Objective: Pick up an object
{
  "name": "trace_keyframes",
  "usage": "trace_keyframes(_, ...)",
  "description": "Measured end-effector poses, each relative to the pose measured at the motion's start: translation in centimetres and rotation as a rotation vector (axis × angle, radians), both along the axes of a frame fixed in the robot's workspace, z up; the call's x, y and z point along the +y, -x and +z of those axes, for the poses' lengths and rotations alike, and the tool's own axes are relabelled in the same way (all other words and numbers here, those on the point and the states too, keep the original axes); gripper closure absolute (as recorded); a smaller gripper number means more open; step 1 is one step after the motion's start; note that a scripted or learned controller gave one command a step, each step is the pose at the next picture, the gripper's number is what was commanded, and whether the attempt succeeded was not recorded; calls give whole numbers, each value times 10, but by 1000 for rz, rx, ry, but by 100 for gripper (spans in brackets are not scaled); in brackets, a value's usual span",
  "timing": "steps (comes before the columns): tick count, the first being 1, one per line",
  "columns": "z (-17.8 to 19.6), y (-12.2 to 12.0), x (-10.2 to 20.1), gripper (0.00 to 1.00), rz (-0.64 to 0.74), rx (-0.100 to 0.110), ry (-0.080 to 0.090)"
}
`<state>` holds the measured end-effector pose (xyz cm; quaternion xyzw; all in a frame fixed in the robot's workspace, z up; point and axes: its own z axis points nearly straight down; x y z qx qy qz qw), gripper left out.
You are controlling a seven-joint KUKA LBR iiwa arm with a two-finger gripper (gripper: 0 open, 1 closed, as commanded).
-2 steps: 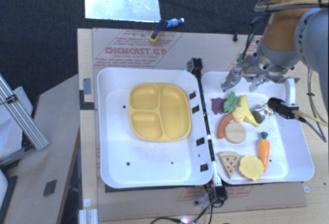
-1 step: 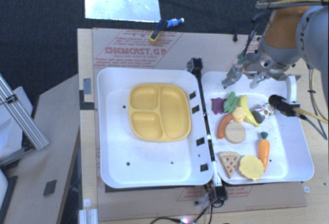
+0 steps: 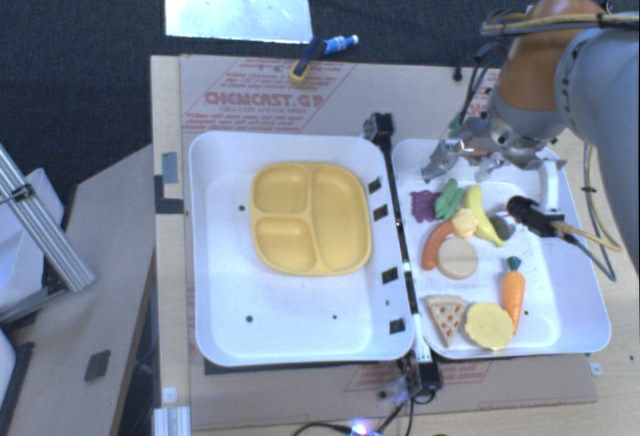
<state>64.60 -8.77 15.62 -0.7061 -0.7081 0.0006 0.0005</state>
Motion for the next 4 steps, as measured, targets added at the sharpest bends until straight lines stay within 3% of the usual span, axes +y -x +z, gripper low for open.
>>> trace_keyframes(2,-73,2,-7,0,-2,-1,0)
trace_keyframes(3,-59,0,-7,100,-2,-7,0)
trace_keyframes(4,-11,7,-7,100,-3,-7,0)
